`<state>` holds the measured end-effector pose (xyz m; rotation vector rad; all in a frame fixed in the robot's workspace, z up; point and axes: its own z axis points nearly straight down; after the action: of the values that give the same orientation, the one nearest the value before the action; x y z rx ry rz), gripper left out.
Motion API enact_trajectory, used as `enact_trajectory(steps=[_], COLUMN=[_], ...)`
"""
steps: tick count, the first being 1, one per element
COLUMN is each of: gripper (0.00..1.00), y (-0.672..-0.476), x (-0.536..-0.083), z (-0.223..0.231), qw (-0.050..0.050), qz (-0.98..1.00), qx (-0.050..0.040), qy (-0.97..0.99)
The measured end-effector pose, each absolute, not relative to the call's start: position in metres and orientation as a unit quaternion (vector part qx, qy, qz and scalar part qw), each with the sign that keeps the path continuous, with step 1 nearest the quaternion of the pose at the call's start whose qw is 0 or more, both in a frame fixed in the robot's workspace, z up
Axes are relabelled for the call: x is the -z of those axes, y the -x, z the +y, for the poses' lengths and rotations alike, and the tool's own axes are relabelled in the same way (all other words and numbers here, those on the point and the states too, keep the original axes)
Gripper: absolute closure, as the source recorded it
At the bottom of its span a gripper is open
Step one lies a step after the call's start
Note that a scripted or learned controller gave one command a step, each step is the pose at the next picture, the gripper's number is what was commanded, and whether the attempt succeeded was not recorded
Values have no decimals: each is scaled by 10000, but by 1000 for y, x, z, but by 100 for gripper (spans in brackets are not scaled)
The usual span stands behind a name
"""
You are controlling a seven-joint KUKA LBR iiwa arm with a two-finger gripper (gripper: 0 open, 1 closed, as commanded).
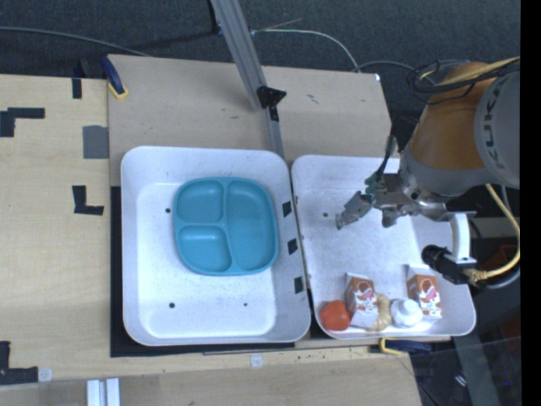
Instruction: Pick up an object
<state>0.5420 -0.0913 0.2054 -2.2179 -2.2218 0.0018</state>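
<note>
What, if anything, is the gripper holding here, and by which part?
Nothing is held. The gripper hangs open over a bare part of the right bin, apart from the cartons and other items along the bin's near edge.

No text can be read; the two cartons' (362, 299) printed faces are too blurred.

The arm (473, 134) runs off the right edge. The 2 cartons (362, 299), crowded among small items at the right bin's (338, 176) near wall, carry unreadable print.
</note>
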Motion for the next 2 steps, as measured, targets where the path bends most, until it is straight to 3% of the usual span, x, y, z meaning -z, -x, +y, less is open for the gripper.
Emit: enact_trajectory(steps=[1,2], gripper=[0,0], y=[-542,-542], x=[-206,-141], z=[-91,-94], qw=[10,31], qz=[-7077,-7074], qx=[-5,-28], qy=[7066,7068])
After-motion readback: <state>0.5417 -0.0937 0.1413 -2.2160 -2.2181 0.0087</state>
